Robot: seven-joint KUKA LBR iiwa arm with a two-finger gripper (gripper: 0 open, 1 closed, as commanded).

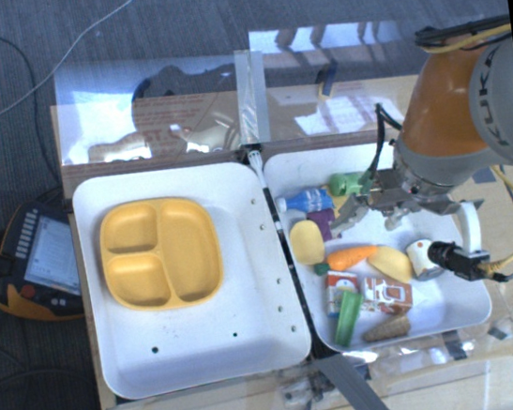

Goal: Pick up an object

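Note:
The right bin (478, 312) holds several small items. Among them are a blue bottle (308, 202), a green toy (343, 183), a pale yellow lemon-like piece (306, 241) and an orange carrot (351, 257). There are also a yellow wedge (391, 264), a red and white box (375, 295), a green cucumber (347, 318) and a brown piece (386, 329). My gripper (363, 210) hangs low over the upper middle of this bin, just right of the bottle and above the carrot. I see nothing held in it.
The left bin (202, 354) carries a yellow divided plate (161, 252). A round white and yellow item (421, 257) lies beside a black cable end at the right bin's right side. Clear panels (251, 96) stand behind both bins. A teach pendant (37, 263) lies off the bench to the left.

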